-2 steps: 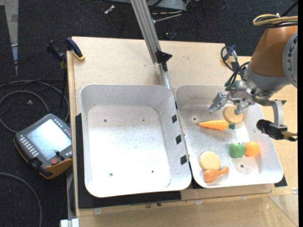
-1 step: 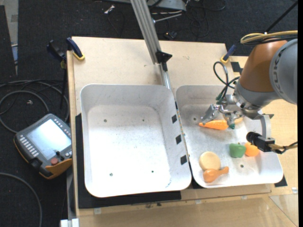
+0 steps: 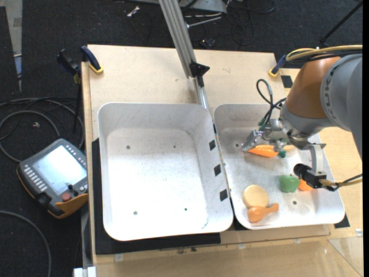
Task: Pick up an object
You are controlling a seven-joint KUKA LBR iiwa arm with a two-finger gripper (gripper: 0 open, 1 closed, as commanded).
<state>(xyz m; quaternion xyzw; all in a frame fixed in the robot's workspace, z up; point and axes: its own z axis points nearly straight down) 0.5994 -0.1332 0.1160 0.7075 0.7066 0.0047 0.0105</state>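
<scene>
We see the gripper point(image 3: 260, 141) low over the middle of the right bin point(image 3: 239, 120), touching or just above an orange carrot-shaped piece point(image 3: 267, 152). We cannot tell how wide it stands, nor whether it grips. Toward the bin's front edge lie a green piece point(image 3: 288, 183), a pale disc point(image 3: 255, 195) and an orange lump point(image 3: 261, 213).

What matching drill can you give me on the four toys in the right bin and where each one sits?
Things:
1 carrot
2 green toy
3 cream disc
4 orange gourd

Places:
A nearest the front rim of the bin
B at the gripper
C just behind the orange gourd
D right of the cream disc

Pairs: 1-B, 2-D, 3-C, 4-A.
</scene>
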